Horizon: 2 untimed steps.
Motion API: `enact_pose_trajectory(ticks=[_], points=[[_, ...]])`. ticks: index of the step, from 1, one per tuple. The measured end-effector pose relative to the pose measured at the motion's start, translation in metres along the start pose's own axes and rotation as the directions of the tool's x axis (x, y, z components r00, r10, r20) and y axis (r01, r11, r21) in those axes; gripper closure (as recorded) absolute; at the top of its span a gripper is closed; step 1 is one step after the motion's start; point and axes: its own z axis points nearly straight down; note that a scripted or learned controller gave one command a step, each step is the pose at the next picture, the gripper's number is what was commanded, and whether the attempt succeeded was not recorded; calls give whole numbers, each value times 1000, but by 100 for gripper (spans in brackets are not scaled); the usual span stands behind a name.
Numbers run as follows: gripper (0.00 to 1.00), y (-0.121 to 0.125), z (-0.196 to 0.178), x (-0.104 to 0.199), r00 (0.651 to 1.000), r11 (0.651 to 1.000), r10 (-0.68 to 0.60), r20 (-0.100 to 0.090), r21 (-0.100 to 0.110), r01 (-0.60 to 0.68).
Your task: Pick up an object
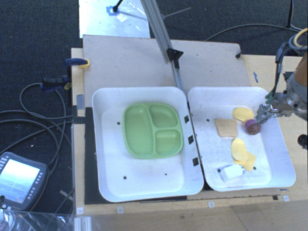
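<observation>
**Gripper lowered over a purple ball in the right-hand bin**

While the arm reached in from the right edge of the view, the gripper (260, 115) was seen low over the right bin (207, 143), its metal fingers pointing down and to the left. A small purple ball (252, 126) was found directly at the fingertips, touching or very nearly touching them; whether it was actually pinched between the fingers could not be told, and the width of the opening could not be judged from this slanted view.

Just to the upper left of the ball, a yellow lemon-shaped piece (243, 113) was laid near the far wall of the bin. A tan square like a slice of toast (226, 127) was set just left of the ball. Nearer the front, a yellow oval piece (237, 149) was seen, with a smaller yellow wedge (250, 161) touching its lower right side. A white block (231, 172) was placed near the front wall, just below those yellow pieces.

The left bin (108, 177) was occupied by a green divided plate (153, 130) with three compartments, lying flat and near the middle. Both bins were carried side by side on the tabletop (207, 59), and a grey pole (156, 20) was slanted across it from above. A handheld control pendant (21, 179) was lying on the floor at the lower left.
</observation>
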Motion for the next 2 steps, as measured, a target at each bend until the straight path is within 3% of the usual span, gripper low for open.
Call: enact_pose_trajectory(ticks=[1,2], points=[[100,31,1,39,1000,1000,-3,-2,1,3],[100,49,1,98,1000,1000,-6,-3,2,6]])
